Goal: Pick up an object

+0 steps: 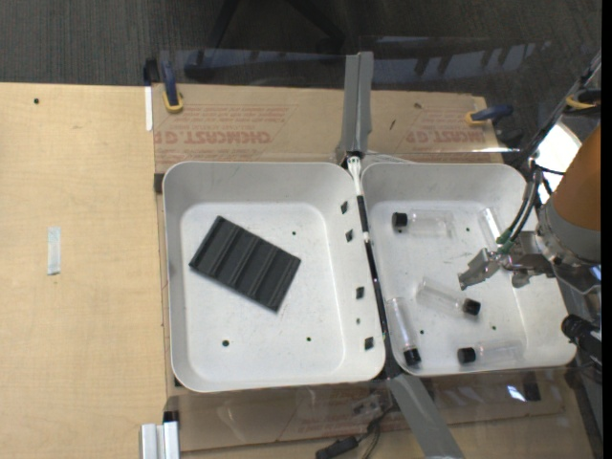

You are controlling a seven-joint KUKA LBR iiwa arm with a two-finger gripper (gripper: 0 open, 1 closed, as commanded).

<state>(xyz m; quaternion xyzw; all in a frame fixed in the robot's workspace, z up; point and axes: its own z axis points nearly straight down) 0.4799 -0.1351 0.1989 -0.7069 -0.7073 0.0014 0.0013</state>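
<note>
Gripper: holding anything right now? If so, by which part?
Cannot be told. The gripper sits low in the right bin, among clear tubes with black caps, but no tube is visibly in it at this resolution.

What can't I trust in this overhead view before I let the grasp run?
- Gripper: small and slanted in the camera view, so the state of its fingertips is unreadable.
- Clear tubes in the right bin: transparent against white; outlines fade, only the black caps show, so the count is uncertain.
- Arm: cut off by the right edge.
- Black ribbed pad in the left bin: its thickness is unreadable from above.
</note>
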